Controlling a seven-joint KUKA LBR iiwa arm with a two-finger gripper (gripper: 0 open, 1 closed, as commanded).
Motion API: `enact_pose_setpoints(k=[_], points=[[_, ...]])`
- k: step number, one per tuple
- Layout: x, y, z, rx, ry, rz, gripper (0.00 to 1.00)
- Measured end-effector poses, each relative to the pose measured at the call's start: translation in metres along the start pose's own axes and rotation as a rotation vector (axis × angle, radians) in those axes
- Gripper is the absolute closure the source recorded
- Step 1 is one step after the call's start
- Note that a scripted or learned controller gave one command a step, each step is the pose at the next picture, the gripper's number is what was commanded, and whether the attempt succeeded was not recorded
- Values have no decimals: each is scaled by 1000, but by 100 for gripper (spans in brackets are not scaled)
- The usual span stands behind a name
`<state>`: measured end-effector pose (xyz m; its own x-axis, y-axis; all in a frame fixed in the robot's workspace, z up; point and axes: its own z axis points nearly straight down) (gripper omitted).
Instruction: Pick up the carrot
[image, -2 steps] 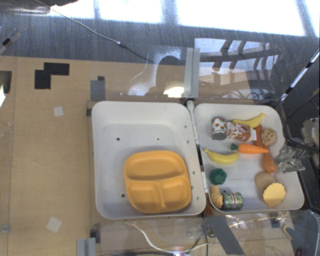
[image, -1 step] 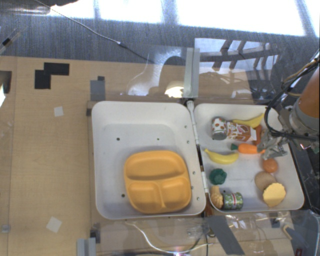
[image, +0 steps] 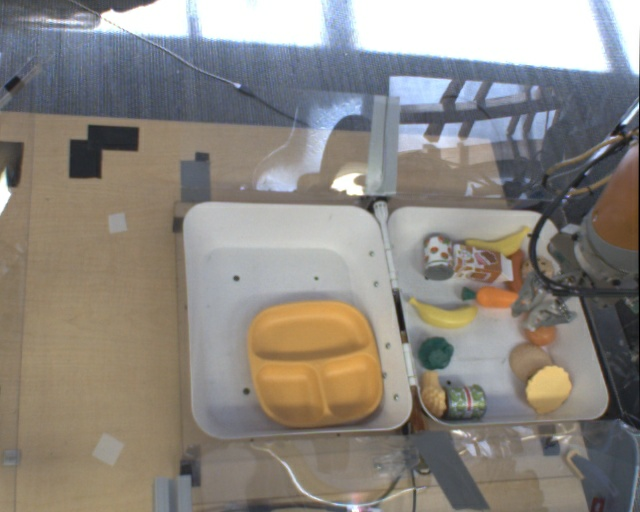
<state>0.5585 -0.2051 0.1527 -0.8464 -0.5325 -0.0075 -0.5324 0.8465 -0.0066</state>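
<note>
Left bin (image: 215, 300): shallow, white, holds one item, a yellow-orange divided tray (image: 314, 361) with three compartments, set toward the bin's near right corner. The tray lies flat, slightly rotated.

Right bin (image: 600, 395): shallow, white, touching the left bin along a shared edge. Contents, left to right:
- a tan lumpy item (image: 432, 392) at the near left corner, just beside a small can (image: 465, 401) lying on its side with a green-and-white label; print too small to read.
- a dark green round item (image: 435, 352) just above those.
- a yellow banana (image: 444, 314) lying roughly left-right at mid bin.
- a red-and-white can (image: 438, 256) at the far left, touching a red-and-white packet (image: 478, 263); lettering not legible.
- a second banana (image: 500, 242) behind the packet, near the far wall.
- the carrot (image: 493, 296): orange body, green top. Long axis runs about left-right; green end points left, toward the first banana, orange end points right, toward the gripper. It lies in the middle of the bin, just below the packet.
- a brown potato-like item (image: 526, 360) touching a yellow round piece (image: 548, 388) at the near right.
- a small orange item (image: 542, 336) under the gripper.

Gripper (image: 541, 308): over the right side of the right bin, just right of the carrot. Cannot tell its opening; no object is seen held.
</note>
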Motion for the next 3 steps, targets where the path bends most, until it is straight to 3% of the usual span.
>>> enact_pose_setpoints(k=[1,2,3], points=[[49,29,-90,3,-1,-293,100],[25,34,-28,-6,0,-593,100],[23,14,-57,-1,-2,-808,100]])
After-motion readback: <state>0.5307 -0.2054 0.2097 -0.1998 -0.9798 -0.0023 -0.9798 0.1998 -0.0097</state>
